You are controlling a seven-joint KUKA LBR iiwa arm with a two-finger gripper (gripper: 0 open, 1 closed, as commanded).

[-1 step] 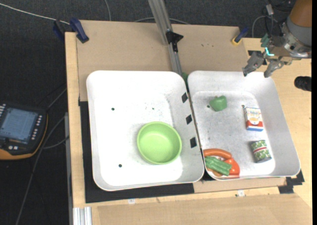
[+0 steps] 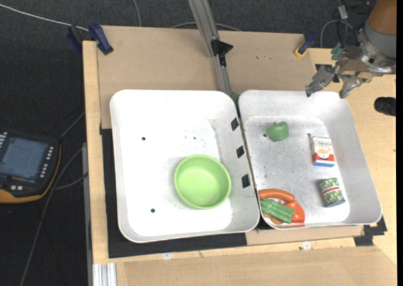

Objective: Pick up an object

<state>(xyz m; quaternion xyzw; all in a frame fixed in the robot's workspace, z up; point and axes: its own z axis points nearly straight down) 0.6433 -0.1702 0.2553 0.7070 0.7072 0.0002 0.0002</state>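
My gripper [image 2: 329,88] hangs above the far right rim of the right bin [image 2: 296,102], open, with nothing between its fingers. In that bin lie a small green pepper-like toy [image 2: 277,131] near the back, a white and orange carton [image 2: 322,151] to the right, a dark green can [image 2: 331,192] in front of it, and an orange plate of toy vegetables [image 2: 281,208] at the front left corner. The left bin [image 2: 145,121] holds a light green bowl [image 2: 202,181].
A slanted metal pole [image 2: 204,20] rises from the bench between the bins at the back. Blue clamps [image 2: 101,39] grip the bench's far corners. A handheld pendant [image 2: 25,162] lies off the bench to the left. Cables run over the dark floor.
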